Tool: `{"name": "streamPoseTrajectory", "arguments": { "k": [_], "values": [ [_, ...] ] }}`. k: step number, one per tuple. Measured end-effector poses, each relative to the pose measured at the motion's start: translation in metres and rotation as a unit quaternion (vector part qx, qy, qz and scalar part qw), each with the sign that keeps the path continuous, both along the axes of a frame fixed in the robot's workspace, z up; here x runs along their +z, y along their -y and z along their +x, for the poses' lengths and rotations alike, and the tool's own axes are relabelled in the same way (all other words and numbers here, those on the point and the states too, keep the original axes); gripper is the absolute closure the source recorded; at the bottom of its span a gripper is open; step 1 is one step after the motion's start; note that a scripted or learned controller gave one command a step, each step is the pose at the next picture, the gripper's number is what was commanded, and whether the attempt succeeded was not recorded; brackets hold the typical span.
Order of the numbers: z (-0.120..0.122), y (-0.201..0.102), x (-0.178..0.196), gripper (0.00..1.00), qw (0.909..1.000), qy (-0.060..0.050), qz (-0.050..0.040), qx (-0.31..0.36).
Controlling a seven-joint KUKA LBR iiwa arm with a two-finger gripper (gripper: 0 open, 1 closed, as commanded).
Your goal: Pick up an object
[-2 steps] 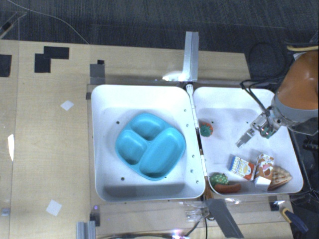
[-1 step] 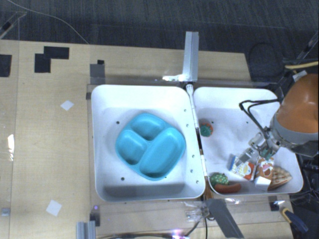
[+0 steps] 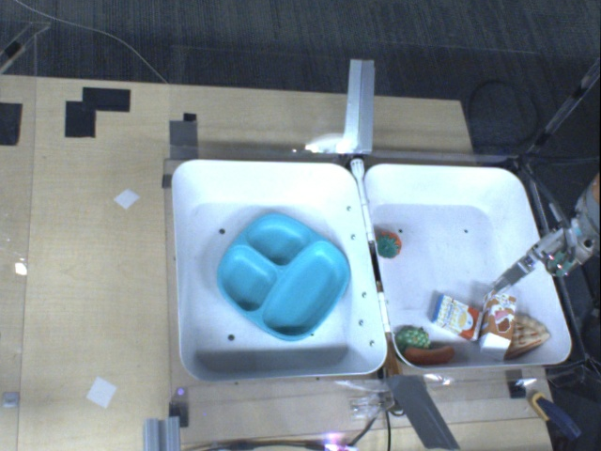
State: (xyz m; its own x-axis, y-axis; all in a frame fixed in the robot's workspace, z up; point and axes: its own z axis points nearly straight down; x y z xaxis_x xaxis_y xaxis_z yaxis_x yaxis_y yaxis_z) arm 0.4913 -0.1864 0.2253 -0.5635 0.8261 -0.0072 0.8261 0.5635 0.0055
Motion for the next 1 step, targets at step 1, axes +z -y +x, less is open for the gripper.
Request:
{"name": "streamPoseTrajectory", "arguments": {
  "k": [1],
  "values": [
    [-0.0008, 0.0195, -0.0771, 0.0, 0.9981, -0.002, 0.001, -0.062]
  ]
}}
